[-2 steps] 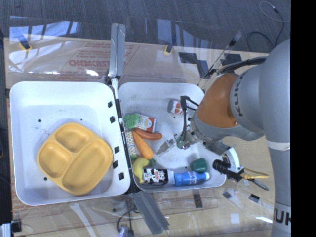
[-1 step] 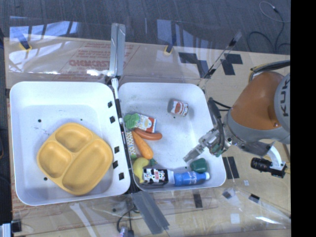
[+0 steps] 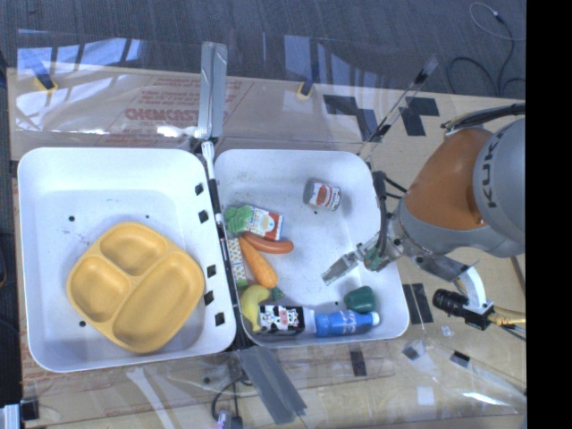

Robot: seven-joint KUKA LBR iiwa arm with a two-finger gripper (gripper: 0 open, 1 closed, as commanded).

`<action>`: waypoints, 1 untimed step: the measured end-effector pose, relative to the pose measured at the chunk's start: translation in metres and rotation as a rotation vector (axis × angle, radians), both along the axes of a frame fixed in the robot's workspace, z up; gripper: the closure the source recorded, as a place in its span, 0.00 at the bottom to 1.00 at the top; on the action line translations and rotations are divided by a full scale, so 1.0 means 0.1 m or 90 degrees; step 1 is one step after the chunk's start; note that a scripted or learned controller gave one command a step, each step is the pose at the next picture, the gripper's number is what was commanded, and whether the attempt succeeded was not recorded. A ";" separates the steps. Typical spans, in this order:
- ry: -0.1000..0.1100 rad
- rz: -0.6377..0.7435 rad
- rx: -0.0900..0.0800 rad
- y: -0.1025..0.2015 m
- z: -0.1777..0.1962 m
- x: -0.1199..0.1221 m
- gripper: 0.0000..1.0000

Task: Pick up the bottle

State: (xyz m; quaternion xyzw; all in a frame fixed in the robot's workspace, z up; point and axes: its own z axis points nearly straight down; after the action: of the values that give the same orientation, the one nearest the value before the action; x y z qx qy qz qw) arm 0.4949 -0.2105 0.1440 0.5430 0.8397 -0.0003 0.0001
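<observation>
Hanging low over the right bin, the gripper sits near that bin's right wall, its grey fingers pointing left and down toward the toys, and from where I stand nothing lies between them; how far apart they are I cannot tell, since they run together into one pale wedge. Behind it the arm comes in from the right, its orange band bulging above the wrist. Just below the gripper, along the bin's front edge, lies the bottle: blue-bodied, on its side, with a white cap pointing right. A dark green object rests against the bottle's upper side, between it and the gripper. Left of the bottle sits a small black-and-white carton, touching or nearly touching it, and left again a yellow fruit in the corner. Farther up lie an orange carrot, a reddish sausage across it, and a green and white packet by the divider. A small can lies alone toward the back of the bin, well apart from the rest. In the left bin a yellow compartment plate lies tilted across the floor. Both bins rest on the tabletop under a clear sheet.
</observation>
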 end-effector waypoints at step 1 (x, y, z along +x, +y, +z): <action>0.002 -0.061 0.001 0.15 -0.53 0.30 0.00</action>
State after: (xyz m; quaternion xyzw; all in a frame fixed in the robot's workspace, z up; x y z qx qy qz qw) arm 0.5253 -0.1952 0.0910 0.5827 0.8127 -0.0002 -0.0018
